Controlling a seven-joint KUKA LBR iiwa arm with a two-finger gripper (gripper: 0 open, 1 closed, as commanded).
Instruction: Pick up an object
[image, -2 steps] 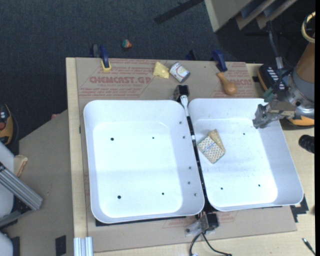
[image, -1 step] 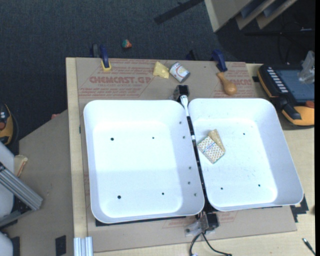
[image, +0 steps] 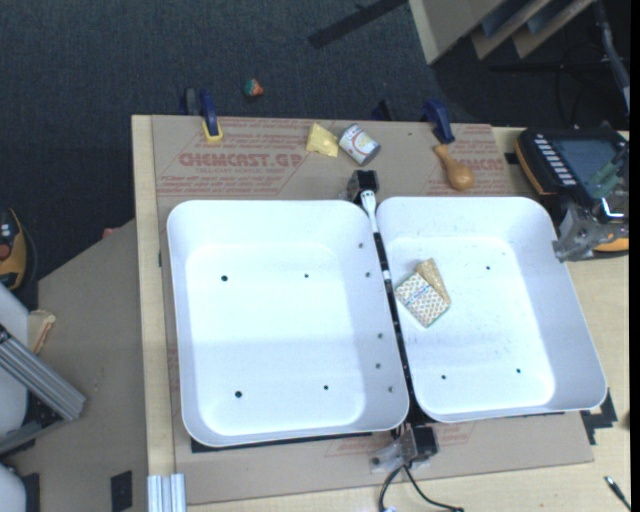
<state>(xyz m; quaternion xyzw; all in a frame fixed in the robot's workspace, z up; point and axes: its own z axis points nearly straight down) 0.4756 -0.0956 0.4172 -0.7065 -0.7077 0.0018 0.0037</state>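
"CHEMCAST GP" board (image: 240, 160), patterned packet (image: 422, 296) in R bin (image: 500, 225)

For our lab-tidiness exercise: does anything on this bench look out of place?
Yes. A yellow wedge, a small printed carton and a tan pear-shaped piece lie on the brown board behind the white bins, outside them. One patterned packet sits inside the right bin.

The small patterned thing (image: 423, 297) in the right bin (image: 520, 345) is too small to tell what it is. A tan piece pokes out from under it, partly hidden. Up on the tabletop (image: 270, 160), the yellow lump (image: 322, 141) and the little can-like thing (image: 358, 144) are too blurry to name. At the right edge, the black box with the screen (image: 575, 160) is cut off. At the left edge, a grey metal bar (image: 38, 378) is cut off too.
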